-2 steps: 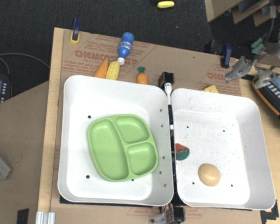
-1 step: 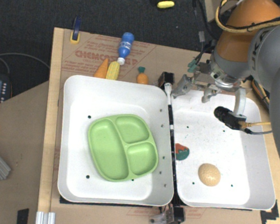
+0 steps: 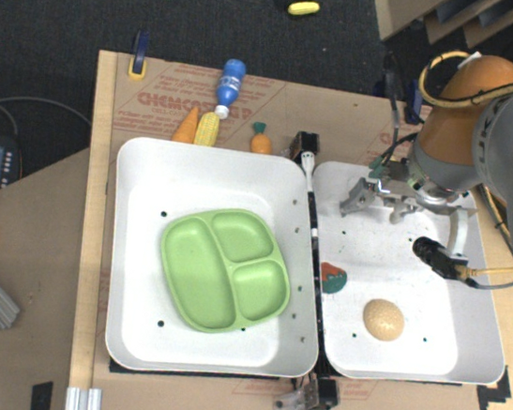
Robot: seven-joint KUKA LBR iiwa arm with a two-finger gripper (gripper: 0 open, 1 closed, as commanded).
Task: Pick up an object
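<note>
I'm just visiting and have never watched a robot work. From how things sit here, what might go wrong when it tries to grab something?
1. The gripper sits near the far wall of the right bin, away from the tan round object, so closing here would likely catch nothing.
2. That round shape could roll or squirt out between the fingers.
3. The small red and teal object lies close against the wall shared with the left bin, leaving little room for a finger beside it.
</note>
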